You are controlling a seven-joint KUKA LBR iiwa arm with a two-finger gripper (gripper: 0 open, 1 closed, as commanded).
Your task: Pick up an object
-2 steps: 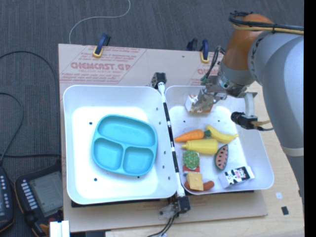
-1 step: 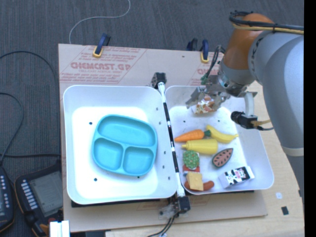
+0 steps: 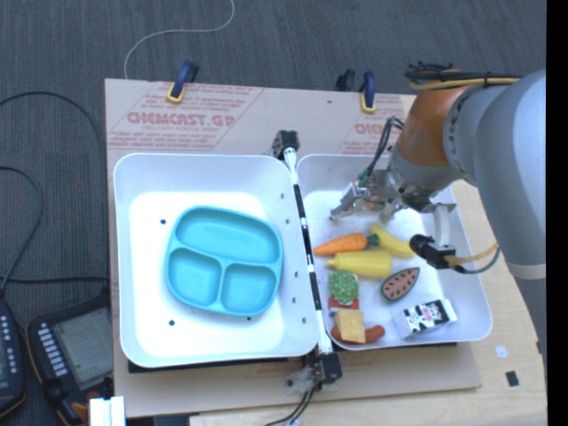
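From the overhead camera the gripper (image 3: 359, 204) hangs low in the right bin (image 3: 475, 322), fingers spread and holding nothing, just above the carrot (image 3: 341, 244) and banana (image 3: 395, 240); the step looks like the approach; next it must descend and close

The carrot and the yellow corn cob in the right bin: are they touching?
Touching. The camera view shows the carrot lying along the top edge of the corn cob, with no white bin floor between them.
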